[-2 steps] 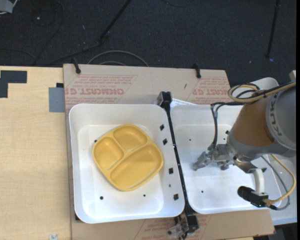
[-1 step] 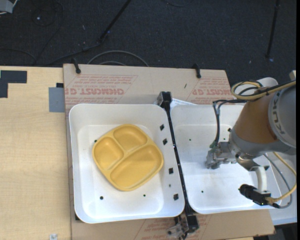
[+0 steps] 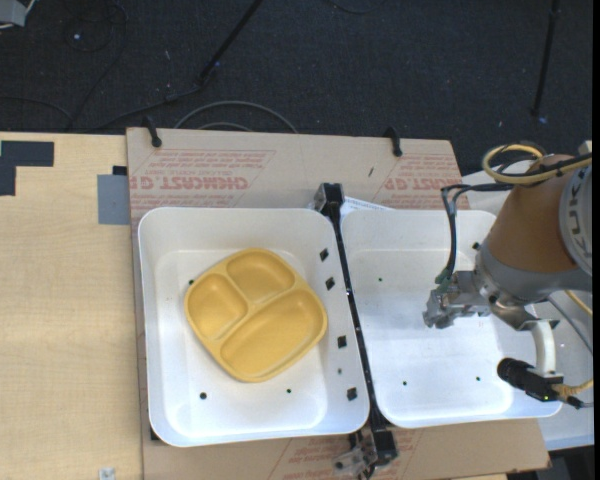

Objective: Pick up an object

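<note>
One fixed camera above, slanting down on both bins (image 3: 170, 258)

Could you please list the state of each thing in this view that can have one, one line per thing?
yellow divided plate: lying flat and right side up in the left bin, untouched.
left bin: holds the plate.
right bin: the gripper hangs over its right half.
gripper: over the right bin, nothing seen between its fingers; open or shut cannot be told.
arm: reaching in from the right.

yellow tray (image 3: 256, 314): smooth plastic | bins (image 3: 170, 258): glossy white plastic | bench (image 3: 50, 318): matt wood
</note>
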You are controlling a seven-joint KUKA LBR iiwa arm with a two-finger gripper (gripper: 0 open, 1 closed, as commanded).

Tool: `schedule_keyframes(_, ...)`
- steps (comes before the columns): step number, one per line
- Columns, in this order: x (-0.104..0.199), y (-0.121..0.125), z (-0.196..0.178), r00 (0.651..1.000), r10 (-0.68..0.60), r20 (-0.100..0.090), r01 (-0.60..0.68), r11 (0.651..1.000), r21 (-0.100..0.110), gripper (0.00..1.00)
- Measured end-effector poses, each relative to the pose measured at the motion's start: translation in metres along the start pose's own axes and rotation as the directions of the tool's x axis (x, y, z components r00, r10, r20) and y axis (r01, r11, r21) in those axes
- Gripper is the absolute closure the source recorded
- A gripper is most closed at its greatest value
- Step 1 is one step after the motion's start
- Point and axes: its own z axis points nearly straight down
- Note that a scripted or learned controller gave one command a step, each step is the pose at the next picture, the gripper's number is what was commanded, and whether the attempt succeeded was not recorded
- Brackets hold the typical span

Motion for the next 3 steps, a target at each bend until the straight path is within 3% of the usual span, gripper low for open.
schedule_keyframes(2,0.015,0.005,-0.115,1.000,-0.007,0.001,0.007,1.000,-0.004,1.00)
schedule_keyframes(3,0.062,-0.006,-0.100,1.000,-0.009,-0.002,0.009,1.000,0.005,1.00)
